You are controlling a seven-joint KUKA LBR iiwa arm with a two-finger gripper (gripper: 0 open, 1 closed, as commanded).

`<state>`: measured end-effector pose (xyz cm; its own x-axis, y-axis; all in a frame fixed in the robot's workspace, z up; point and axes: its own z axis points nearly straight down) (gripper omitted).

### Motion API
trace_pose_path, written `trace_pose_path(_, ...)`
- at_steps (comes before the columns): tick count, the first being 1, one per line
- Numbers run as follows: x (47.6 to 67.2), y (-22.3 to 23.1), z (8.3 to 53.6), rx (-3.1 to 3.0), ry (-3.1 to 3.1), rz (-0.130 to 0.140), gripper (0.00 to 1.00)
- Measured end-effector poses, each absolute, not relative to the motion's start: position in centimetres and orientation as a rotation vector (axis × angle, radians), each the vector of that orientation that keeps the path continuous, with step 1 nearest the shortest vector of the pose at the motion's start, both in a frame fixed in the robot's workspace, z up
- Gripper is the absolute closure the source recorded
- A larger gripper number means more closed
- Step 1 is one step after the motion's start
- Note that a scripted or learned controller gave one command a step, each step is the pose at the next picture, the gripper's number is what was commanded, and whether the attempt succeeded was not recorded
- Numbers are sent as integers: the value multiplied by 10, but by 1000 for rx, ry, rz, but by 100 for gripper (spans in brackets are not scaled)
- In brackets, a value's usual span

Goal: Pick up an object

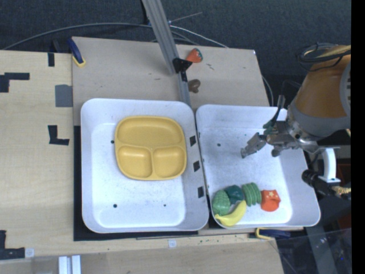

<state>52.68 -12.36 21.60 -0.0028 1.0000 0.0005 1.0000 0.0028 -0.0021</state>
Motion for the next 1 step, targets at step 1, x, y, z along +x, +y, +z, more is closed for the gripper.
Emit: trace_pose_path(1, 527, -124, 216, -2218, -2223, 2, 0)
